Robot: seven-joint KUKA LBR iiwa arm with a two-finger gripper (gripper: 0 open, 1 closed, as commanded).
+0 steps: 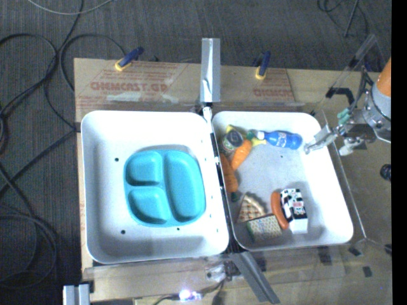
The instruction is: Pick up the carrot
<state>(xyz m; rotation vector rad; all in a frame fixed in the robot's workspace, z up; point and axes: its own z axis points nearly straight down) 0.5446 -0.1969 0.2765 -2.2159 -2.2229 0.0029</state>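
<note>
Where the bench (pixel 89 94) comes nearest the camera, the right bin (pixel 331 189) holds a small cluster along its near wall: a black-and-white carton (pixel 294 206) standing beside an orange-red sausage-like piece (pixel 278 204), a tan waffle-textured block (pixel 264 225) touching both, and a wedge of pizza (pixel 250 206) just to its left. The left bin (pixel 102 170) carries a blue sectioned plate (pixel 165 187) with three compartments, lying flat near the bin's middle.

Further back, along the wall that the two bins share, lies a brownish-orange elongated item (pixel 229 175) (what it is, I cannot tell). The carrot (pixel 240 152) lies in the right bin's far-left corner region, tilted, its thick end touching that elongated item and its green-tipped end pointing toward the far wall. Next to it sits a dark round object (pixel 233 138), and a blue bottle (pixel 280 139) lies on its side along the far wall, its cap close to the carrot's top.

The gripper (pixel 324 138) hangs over the right bin's far-right corner, well apart from the carrot. Whether the jaws are apart or together cannot be told at this angle; nothing is seen between them.

At the bench's far edge, two clamps (pixel 129 58) grip the cardboard sheet.
</note>
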